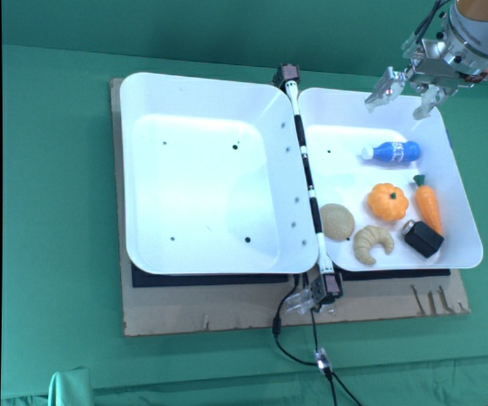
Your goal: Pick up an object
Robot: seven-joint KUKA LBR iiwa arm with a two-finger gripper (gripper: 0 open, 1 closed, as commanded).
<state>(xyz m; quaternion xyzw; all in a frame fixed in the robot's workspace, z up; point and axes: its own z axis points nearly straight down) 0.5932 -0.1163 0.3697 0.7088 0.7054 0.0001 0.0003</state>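
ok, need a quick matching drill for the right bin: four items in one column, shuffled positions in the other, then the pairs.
Items:
1. blue bottle
2. black padlock
3. round cookie
4. croissant

Places:
A. nearest the divider between the bins
B. farthest back, just below the gripper
C. front edge, between cookie and padlock
D. front right corner, beside the carrot's tip

Pairs: 1-B, 2-D, 3-A, 4-C

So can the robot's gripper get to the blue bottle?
Probably yes. The open gripper hangs just above the blue bottle, which lies apart from the pumpkin and carrot, with nothing covering it.
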